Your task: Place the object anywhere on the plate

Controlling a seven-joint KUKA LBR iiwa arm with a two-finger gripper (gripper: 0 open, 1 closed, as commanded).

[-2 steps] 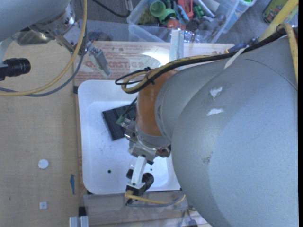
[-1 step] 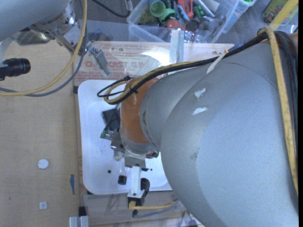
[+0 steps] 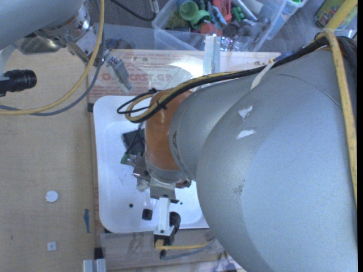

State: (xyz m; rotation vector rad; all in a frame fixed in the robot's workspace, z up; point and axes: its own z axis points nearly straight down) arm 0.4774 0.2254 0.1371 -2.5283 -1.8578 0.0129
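Observation:
My grey arm with its orange band [image 3: 161, 135] covers most of the view and reaches down into a shallow white bin [image 3: 110, 169]. The gripper [image 3: 152, 196] hangs under the wrist, low over the bin's near half, and its fingers are hidden by the wrist. A dark, green-edged thing [image 3: 131, 145] shows at the wrist's left side; I cannot tell whether it lies in the bin. A tiny dark speck [image 3: 131, 204] sits on the bin floor left of the gripper. The arm hides the right part of the bin.
A clear box of coloured toys [image 3: 227, 10] stands behind the bench. A board with red print [image 3: 170, 67] lies past the bin's far edge. Left of the bin are bare wooden bench, a small white disc [image 3: 51, 196] and a lamp-like fixture [image 3: 51, 33] with yellow cable.

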